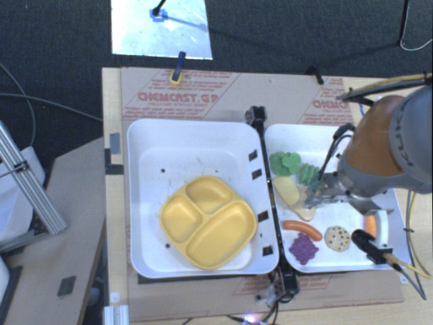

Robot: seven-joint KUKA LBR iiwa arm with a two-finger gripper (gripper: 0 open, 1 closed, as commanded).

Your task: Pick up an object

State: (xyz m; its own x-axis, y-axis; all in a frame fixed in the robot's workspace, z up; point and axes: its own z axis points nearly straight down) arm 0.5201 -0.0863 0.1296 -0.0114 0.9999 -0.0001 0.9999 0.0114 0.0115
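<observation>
Reaching in from the right, the grey arm (399, 147) with its orange band hangs low over the right bin (298, 131), and its fingers (312, 200) sit near the middle of that bin. From this slanted view I cannot tell whether they are spread or closed, and nothing can be seen clamped between them.

Every loose object lies in the right bin. A pale yellow piece (287, 190) lies just left of the fingers, its lower end running under their tip (whether they touch it is not clear). Above it sits a light green leafy toy (287, 162), with a darker green piece (309, 174) just beside it, close to the wrist. Below the fingers a red-orange sausage (302, 229) lies crosswise, and a purple grape cluster (304, 249) rests just beneath it near the front wall. A round speckled cookie (337, 238) sits to the right of the grapes. Further right, a small orange piece (370, 223) is partly covered by the robot's own hardware.

The left bin (203, 133) holds a yellow divided plate (208, 221) with three compartments, lying flat towards the front, well apart from the arm. Both bins rest on a brown tabletop (223, 93) printed with red lettering.
</observation>
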